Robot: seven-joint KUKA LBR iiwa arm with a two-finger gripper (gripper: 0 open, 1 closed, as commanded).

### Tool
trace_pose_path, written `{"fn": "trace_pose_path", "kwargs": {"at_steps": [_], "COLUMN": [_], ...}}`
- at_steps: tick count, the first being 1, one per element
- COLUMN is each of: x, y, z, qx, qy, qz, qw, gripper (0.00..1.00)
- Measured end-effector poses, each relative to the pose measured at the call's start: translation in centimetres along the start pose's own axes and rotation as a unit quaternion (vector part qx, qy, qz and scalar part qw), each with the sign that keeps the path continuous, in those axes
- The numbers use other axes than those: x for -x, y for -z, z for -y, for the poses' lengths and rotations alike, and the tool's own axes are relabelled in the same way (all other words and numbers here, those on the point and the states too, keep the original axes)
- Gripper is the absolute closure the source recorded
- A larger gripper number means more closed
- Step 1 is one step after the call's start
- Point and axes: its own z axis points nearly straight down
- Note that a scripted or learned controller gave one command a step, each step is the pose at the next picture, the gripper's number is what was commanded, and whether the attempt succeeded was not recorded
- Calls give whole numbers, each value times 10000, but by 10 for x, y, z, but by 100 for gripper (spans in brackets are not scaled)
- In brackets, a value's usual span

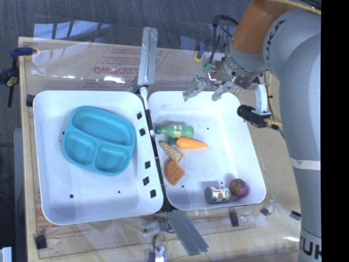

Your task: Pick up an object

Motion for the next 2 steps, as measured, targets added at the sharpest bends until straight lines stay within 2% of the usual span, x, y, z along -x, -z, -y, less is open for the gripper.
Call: {"fn": "trace_pose_path", "kwargs": {"at_steps": [1,2], "x": [-1,-5], "y": [-123,-146], "z": [71,58], "qx": [13,28], "qy": [486,772], "qz": [6,9], "qw": [9988,9970], "gripper": [0,0]}}
